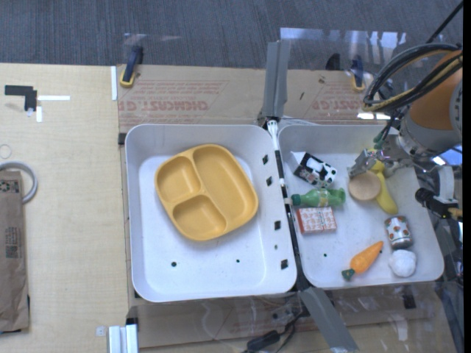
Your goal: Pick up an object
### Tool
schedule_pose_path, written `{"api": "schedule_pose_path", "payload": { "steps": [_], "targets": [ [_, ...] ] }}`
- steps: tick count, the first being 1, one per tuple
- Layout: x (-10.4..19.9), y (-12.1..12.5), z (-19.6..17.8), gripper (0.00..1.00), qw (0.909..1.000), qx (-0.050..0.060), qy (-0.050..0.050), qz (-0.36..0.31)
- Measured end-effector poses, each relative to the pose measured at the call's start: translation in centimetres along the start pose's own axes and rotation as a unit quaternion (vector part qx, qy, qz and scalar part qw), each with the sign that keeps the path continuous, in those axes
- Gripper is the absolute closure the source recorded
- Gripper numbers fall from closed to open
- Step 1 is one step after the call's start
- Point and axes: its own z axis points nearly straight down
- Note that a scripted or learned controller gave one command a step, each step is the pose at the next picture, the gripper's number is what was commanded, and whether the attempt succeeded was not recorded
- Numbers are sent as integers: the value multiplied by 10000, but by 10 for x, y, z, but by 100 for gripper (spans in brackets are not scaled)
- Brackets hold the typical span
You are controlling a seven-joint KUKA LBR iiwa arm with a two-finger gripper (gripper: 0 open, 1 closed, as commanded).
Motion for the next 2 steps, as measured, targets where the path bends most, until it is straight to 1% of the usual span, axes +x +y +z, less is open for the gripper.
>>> {"api": "schedule_pose_path", "payload": {
  "steps": [1,2],
  "targets": [
    [-2,0,-10,100,10000,1,-28,-7],
    [79,8,-112,100,9962,19,-54,-869]
  ]
}}
